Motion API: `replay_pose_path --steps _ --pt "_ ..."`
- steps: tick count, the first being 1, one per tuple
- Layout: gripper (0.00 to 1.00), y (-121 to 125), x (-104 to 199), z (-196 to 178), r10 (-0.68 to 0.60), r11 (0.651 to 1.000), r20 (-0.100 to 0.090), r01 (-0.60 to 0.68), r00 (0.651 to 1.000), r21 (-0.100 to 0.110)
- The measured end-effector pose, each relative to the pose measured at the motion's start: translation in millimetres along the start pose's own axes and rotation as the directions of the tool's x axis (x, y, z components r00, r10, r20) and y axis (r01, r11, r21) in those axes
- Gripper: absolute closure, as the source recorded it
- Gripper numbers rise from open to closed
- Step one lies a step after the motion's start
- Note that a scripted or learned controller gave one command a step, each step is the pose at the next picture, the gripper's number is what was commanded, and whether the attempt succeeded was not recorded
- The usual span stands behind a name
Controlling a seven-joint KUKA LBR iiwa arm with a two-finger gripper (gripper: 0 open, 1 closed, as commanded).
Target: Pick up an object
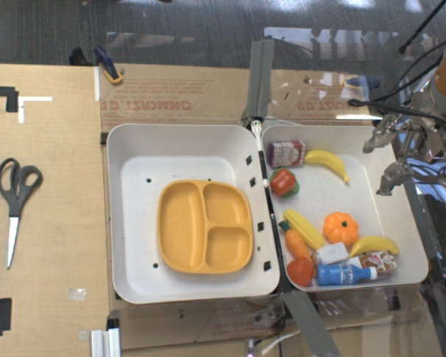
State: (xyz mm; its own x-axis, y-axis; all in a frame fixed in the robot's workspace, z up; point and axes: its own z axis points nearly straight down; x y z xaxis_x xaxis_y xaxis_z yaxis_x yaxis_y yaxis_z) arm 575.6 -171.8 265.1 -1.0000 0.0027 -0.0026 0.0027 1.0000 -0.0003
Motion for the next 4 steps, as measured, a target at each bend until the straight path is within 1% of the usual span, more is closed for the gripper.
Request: replay_pose_path --steps 1,2,3,4 --pt "0.00 0 -11 151 0.055 0.998 0.022 -0.055 0.998 0.005" --pt "0.00 19 -56 171 0.146 0.989 0.005 -0.146 0.989 0.000" --pt "0.00 26 -65 170 0.370 0.929 -0.015 -0.370 0.929 0.003" --pt "0.00 -51 -69 55 0.397 0.918 0.003 -0.397 0.918 0.001"
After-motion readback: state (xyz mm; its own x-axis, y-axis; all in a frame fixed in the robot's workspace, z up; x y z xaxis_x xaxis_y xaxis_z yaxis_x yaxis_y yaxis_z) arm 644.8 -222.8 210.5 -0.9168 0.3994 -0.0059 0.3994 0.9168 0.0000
